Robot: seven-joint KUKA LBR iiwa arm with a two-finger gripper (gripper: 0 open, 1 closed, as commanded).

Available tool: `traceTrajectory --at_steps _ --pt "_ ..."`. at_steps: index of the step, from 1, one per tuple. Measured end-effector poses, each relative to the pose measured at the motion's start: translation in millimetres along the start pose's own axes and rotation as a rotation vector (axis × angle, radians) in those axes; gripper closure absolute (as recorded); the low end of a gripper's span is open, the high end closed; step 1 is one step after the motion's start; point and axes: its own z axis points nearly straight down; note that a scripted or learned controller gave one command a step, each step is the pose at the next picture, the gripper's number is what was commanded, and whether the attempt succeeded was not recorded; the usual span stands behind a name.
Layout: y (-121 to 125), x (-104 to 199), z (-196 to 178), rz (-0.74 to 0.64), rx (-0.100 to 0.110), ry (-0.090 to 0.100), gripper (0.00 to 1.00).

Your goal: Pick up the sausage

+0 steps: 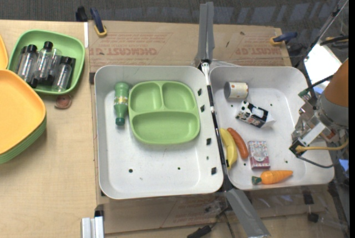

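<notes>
Nearest the camera, along the front wall of the right bin [280, 134], a carrot [274, 177] lies on its side with its green end pointing towards the left bin [155, 167]. Just behind it is a small pink box [258, 154]. Left of the box lies the sausage [239, 143], orange-red, set at a slant and pressed along the right side of a banana [227, 147], which runs beside the wall shared by the two bins.

The gripper [307, 130] hangs over the right edge of the same bin, level with the sausage but well apart from it, with the pink box and bare white floor between them. Nothing can be seen in its grasp, and whether it is spread or closed cannot be told from this angle.

Further back in the right bin a black-and-white packet [254, 115] lies tilted, and beyond it a pale can [237, 90] rests on its side near the rear left corner.

In the left bin a green divided plate [163, 112] sits towards the back, with a green bottle [120, 102] lying just beside its left edge.

Behind both bins is a sheet of cardboard [144, 51], held by a blue clamp [99, 23]. Off to the left, a green tray [75, 45] holds several small bottles [44, 67], next to a stack of orange plates [19, 115]
</notes>
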Motion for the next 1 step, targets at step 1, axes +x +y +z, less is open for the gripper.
traceTrajectory --at_steps 1 --pt "-5.8 -10.8 -62.8 0.191 -0.005 0.0 1.0"
